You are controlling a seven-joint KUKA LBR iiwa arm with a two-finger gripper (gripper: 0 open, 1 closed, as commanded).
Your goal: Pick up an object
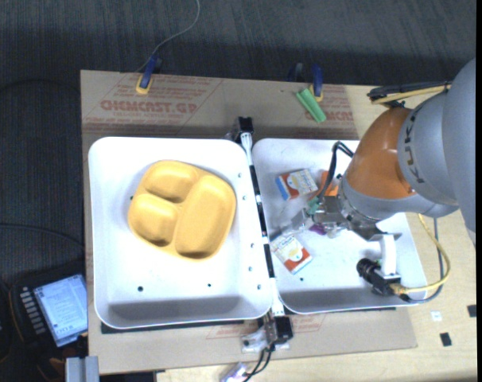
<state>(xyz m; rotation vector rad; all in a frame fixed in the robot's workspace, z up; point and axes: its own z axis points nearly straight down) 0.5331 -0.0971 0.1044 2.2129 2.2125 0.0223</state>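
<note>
You have two small orange-and-white packets in the right bin [408, 277]. One packet [297, 183] lies at the far side of that bin, toward its left; the other packet [293, 252] lies nearer you, close to the divider between the bins. A crumpled clear wrapper [287, 231] sits between them, just above the near packet. There also seems to be a small purple thing [327, 229] right under the wrist, too hidden to name.

The gripper [324, 213] is down in the right bin, between the two packets and a little to their right. You cannot tell from this view whether its fingers are spread or pressed together, since the wrist covers them, and nothing can be made out pinched in it. The far packet lies just to its far left, the near packet to its near left; neither one clearly touches it.

Outward from there, the left bin [114, 285] holds one large yellow tray [182, 208] with three rounded compartments, sitting roughly in its middle. Both bins rest on a brown cardboard sheet [106, 102], where you can count two blue clips [149, 73] and one green marker-like stick [311, 105] at the far edge.
</note>
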